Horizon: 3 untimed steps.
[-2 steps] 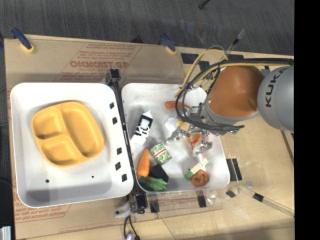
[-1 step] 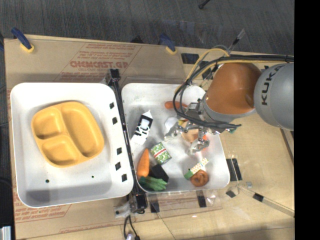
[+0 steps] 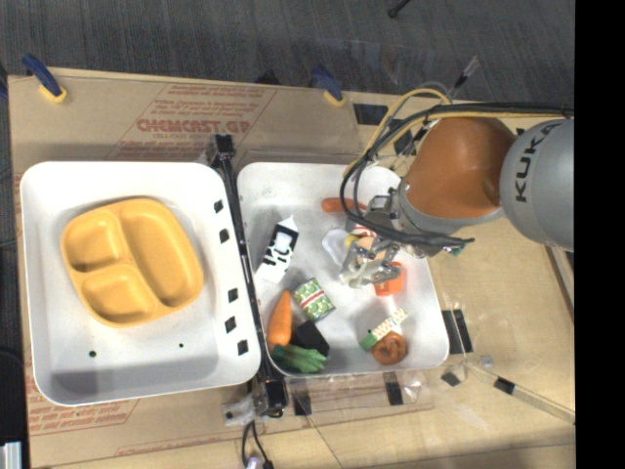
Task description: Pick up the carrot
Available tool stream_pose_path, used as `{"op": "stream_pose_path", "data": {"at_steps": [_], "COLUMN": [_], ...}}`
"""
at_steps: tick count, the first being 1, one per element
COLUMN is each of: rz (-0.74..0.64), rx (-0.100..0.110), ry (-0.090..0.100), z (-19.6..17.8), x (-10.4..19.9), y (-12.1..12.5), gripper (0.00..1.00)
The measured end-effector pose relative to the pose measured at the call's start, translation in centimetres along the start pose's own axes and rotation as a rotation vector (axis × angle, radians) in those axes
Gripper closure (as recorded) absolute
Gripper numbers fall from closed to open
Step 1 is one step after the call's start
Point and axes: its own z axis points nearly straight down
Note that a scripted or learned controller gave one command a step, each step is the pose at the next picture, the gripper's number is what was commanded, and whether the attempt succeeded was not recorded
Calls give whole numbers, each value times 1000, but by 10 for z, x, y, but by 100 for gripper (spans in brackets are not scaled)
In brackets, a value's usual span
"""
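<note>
The carrot (image 3: 281,319), orange with a green leafy top, lies at the front left of the right bin (image 3: 426,301), its tip pointing towards the back. My gripper (image 3: 368,263) hangs below the orange wrist band over the middle of the same bin, to the right of the carrot and a little farther back, apart from it. A small red-orange piece (image 3: 390,281) sits right beside the gripper's tip. The arm's body hides part of the bin's back right corner.
Around the carrot lie a green-and-white box (image 3: 314,299), a black block (image 3: 312,337), a black-and-white carton (image 3: 280,244) and a brown-red toy with a green top (image 3: 389,346). The left bin (image 3: 59,369) holds a yellow divided tray (image 3: 132,259).
</note>
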Motion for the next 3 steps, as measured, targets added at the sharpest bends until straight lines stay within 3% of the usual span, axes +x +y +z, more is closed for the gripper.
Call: {"op": "stream_pose_path", "data": {"at_steps": [1,2,3], "rz": [-197,-195,-421], "rx": [6,-9,-16], "ry": [5,7,5], "z": [-245,-237,-178], "x": [5,6,29], "y": [-8,-6,30], "gripper": [100,0,0]}}
